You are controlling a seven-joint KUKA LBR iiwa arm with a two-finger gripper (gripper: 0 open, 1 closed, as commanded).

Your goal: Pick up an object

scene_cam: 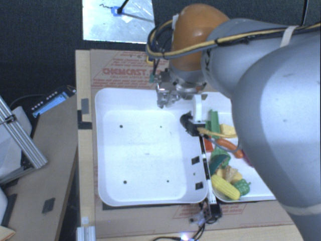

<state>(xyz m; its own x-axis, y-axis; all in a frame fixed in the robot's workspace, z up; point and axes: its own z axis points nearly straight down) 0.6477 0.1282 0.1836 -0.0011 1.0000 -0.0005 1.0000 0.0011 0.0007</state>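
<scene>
End effector point(165, 100) over left bin point(108, 149), toys point(225, 177) in rt bin point(251, 197)

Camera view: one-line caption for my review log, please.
Grey arm reaches over the left bin, pincer near its far rim; toy food, including corn, fills the right bin.

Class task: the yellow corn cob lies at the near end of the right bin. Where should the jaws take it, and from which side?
Probably across the middle of the corn cob, coming straight down from above. It lies flat and slanted, a long rounded shape, so the jaws should close across its narrow width. The green toy crowds its right end, and the right bin rim runs close beneath.
</scene>
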